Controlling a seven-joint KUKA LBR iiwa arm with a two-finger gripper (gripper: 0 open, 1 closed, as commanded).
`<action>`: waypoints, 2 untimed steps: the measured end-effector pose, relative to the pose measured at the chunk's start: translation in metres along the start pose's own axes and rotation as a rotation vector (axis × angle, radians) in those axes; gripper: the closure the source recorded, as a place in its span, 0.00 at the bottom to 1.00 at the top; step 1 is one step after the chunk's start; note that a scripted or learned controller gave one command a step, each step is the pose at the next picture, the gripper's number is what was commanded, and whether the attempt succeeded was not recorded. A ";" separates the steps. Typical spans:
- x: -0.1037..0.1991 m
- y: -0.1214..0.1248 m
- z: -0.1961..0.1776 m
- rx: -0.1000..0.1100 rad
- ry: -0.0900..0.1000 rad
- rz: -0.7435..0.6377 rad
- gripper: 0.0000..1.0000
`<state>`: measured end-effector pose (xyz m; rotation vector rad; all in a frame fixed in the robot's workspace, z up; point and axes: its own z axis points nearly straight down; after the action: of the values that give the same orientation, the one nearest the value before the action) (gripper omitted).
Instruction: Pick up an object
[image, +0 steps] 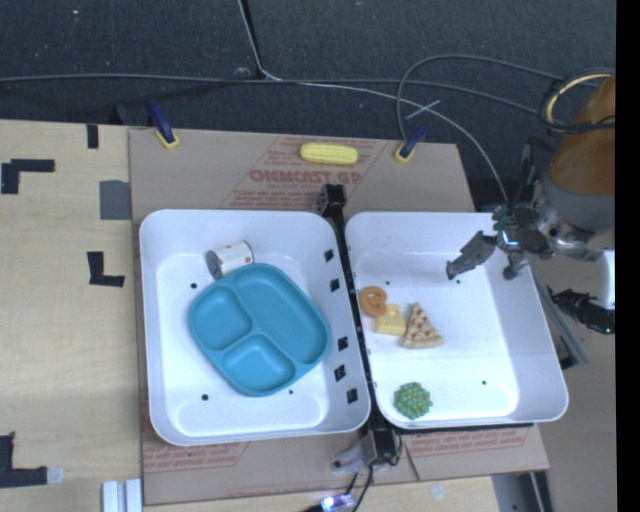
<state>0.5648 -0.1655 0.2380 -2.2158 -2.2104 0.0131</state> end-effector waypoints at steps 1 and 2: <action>0.000 0.002 -0.007 -0.013 -0.002 -0.004 0.00; -0.001 0.008 0.038 -0.008 -0.003 -0.003 0.00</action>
<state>0.5723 -0.1669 0.1997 -2.2178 -2.2199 0.0070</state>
